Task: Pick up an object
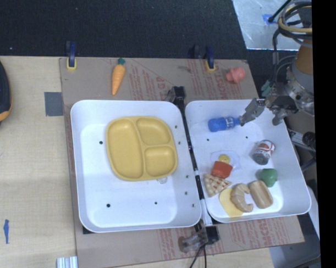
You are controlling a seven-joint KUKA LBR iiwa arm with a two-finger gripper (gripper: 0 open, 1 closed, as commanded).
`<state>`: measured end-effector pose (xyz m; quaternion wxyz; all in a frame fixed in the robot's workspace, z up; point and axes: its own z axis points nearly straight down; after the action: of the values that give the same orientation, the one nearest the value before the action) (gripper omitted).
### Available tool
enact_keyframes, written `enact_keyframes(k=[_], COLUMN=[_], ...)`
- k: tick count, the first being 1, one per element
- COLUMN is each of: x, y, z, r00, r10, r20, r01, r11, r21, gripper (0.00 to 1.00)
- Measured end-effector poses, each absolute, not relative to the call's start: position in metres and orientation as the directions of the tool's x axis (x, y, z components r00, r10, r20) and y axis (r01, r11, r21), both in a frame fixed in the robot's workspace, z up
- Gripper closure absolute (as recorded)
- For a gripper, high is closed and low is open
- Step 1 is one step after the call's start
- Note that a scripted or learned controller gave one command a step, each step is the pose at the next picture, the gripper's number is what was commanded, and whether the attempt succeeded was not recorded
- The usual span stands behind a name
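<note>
Croissant point(241, 198) front right bin point(290, 154); cardboard point(155, 76) red print unreadable; gripper point(264, 112) spread.

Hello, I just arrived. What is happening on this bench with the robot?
A grey robot arm reaches in from the right, and its two-finger gripper hangs over the far part of the right white bin, close to a blue plastic bottle. Nothing is between its fingers yet. This bin also has toy foods, such as a green pepper and a bread roll. The left white bin has a yellow divided plate. An orange toy carrot lies outside the bins.
</note>
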<state>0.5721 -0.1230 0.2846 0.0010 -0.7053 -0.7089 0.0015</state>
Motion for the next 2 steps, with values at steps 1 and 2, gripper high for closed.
enact_keyframes(k=[1, 2], x=[0.512, 0.579], y=[-0.211, -0.184], z=[0.092, 0.092], r00=[0.002, -0.010], r10=[1.000, 1.000], r20=[0.001, -0.001], r01=[1.000, 1.000], r11=[-0.002, 0.010], r21=[-0.017, 0.002], gripper=[0.00, 0.00])
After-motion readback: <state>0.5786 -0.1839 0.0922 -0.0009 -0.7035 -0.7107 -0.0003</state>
